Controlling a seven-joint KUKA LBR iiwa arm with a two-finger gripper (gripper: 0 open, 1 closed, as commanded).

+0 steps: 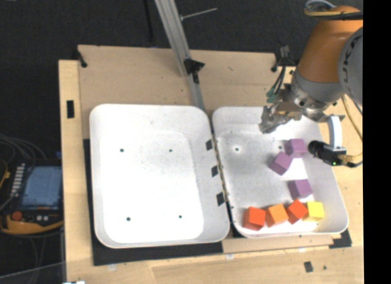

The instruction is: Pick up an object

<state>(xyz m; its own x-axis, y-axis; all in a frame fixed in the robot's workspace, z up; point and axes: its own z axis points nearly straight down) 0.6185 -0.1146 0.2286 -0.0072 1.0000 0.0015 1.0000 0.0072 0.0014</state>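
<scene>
My gripper (270, 122) hangs over the back part of the right bin (244, 173), above and to the left of the purple blocks. Nothing shows between its fingers. One purple block (296, 147) lies just right of and below the gripper, a second purple block (281, 163) sits beside it toward the front, and a third purple block (300, 187) lies further forward. Along the bin's front wall stand an orange-red block (255, 217), an orange block (277, 214), a red block (297, 211) and a yellow block (315, 209).
The left bin (153, 173) lies beside the right one, with small clips along the shared edge. A slanted metal pole (177, 38) rises from the bench behind the bins. The arm's orange band (324, 44) stands at the back right.
</scene>
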